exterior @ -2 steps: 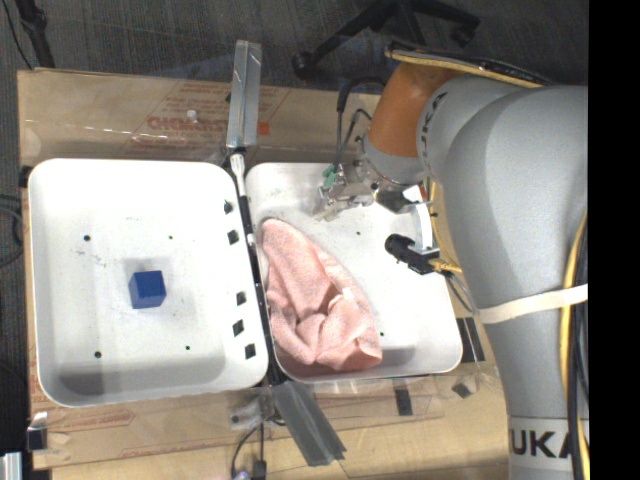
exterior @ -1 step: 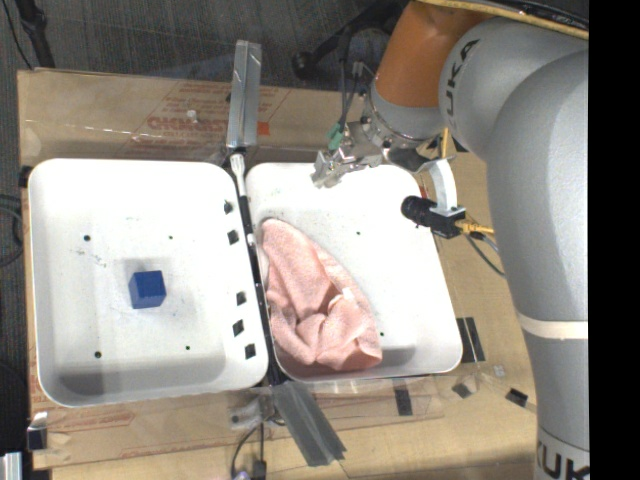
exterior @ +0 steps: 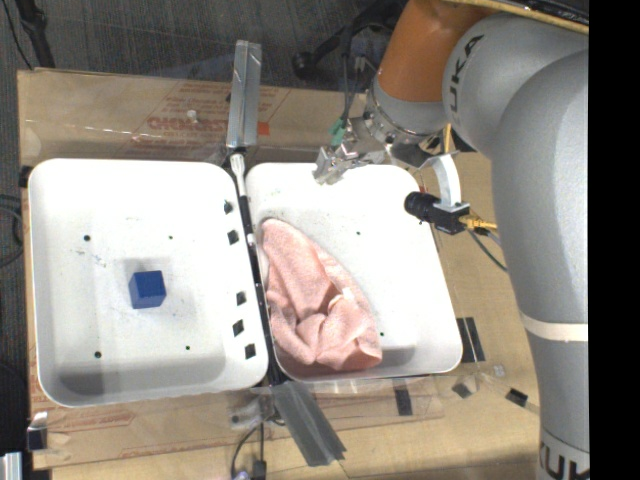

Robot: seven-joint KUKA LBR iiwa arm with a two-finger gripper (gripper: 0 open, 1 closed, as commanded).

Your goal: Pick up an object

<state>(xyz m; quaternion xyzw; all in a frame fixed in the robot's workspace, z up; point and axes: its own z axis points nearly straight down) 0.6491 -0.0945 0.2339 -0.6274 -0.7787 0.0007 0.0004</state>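
Nearest, the pink cloth lies along the right bin's left wall toward its near corner, long axis wall-parallel, while the gripper hangs over the far edge, grip state untellable.

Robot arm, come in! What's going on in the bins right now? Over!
Gripper above right bin's far rim, nothing visibly held. Pink cloth bunched in right bin. Blue cube alone in left bin. Nothing blocking either.
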